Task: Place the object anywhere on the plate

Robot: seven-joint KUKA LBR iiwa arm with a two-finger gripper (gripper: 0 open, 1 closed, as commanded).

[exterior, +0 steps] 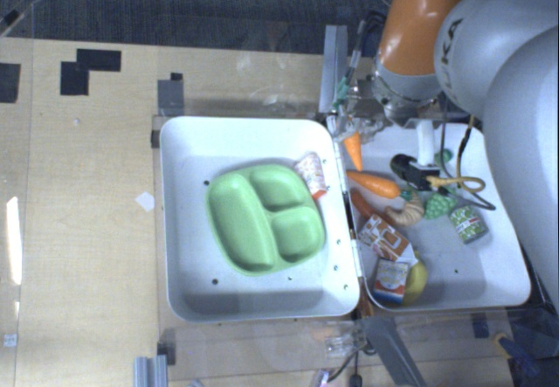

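Firstly, the left bin (188, 276): white and shallow, occupying the middle of the frame. It held a green plate (262, 219) with three compartments, all bare. A small red-and-white packet (310, 174) lay tilted at the plate's upper right corner, close to the bin's right wall.

The right bin (502, 276), at the frame's right, was crowded along its left side. The gripper (354, 126) hung over its upper left corner, just beside the wall shared by the two bins; whether it was wide or closed could not be told. A small orange carrot (352, 151) sat directly below the gripper, point downward. Whether it was gripped or merely lay there could not be told either. It was off the plate, with the shared wall between them.

Other contents of the right bin:
- a larger carrot (376, 184), lying across, just under the small one;
- a tan mushroom-like piece (407, 213);
- a green leafy piece (439, 202);
- a green can (468, 224), tilted;
- a brown-and-white carton (384, 237);
- a blue-and-yellow box (390, 280) at the lower edge;
- a yellow-green fruit (417, 279), touching that box.
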